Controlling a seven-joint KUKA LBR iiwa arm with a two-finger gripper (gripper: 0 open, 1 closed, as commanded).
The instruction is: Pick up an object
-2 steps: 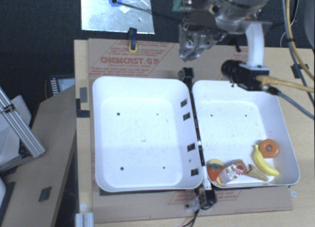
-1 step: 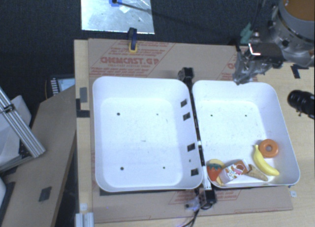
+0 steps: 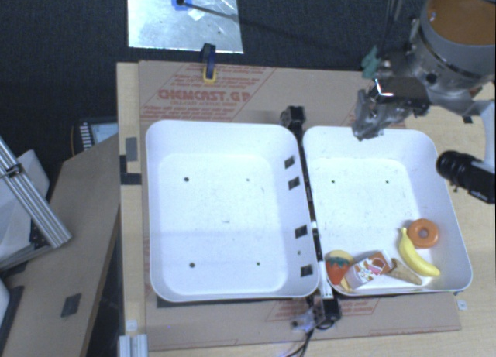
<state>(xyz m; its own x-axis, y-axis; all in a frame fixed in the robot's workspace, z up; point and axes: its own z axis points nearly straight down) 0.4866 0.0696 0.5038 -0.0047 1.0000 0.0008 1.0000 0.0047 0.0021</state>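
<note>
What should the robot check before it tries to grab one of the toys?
1. Toys in the right bin: ok. Banana, donut, packet, orange fruit.
2. Tool above a toy: not ok, it hangs over the bin's far rim; the toys lie at the near edge.
3. Tool carries nothing: ok.
4. Banana free to grab: cannot tell, it touches neighbours.
5. Path to the toys clear: ok.

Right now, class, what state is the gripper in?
Gripper: above the right bin's far edge; open or shut cannot be told.
</note>
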